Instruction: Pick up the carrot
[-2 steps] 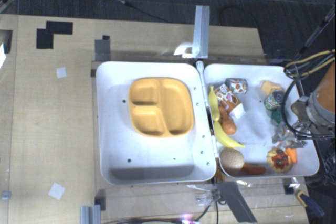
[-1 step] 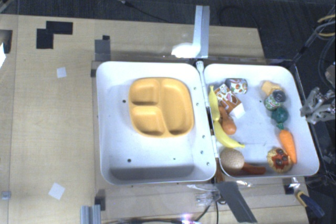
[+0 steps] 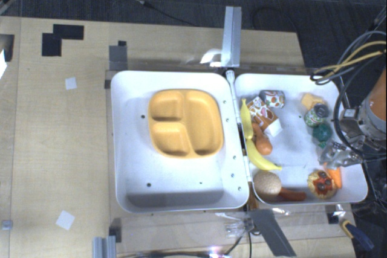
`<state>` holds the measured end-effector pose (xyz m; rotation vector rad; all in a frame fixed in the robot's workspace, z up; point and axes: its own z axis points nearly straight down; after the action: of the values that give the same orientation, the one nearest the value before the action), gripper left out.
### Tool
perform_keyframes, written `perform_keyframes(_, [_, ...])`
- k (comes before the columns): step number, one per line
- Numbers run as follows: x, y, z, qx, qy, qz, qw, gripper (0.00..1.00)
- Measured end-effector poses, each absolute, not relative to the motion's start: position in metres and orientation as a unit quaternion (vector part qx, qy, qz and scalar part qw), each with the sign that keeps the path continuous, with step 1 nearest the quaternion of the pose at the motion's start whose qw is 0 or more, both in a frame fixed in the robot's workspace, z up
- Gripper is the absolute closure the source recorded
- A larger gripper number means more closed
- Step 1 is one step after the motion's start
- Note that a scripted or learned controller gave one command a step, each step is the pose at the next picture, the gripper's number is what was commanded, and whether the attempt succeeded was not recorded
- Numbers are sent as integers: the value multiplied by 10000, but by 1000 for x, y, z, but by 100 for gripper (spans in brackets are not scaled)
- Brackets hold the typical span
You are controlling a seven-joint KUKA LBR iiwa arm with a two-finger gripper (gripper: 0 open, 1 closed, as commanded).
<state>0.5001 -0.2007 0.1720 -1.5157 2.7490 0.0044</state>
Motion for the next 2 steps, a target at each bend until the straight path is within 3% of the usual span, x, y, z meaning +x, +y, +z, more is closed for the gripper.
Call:
perform_keyframes(1, [531,-206,262,-5121,8589,-56,61,100])
perform_keyframes(2, [493,-205,108,-6109,7917,-39,41,100])
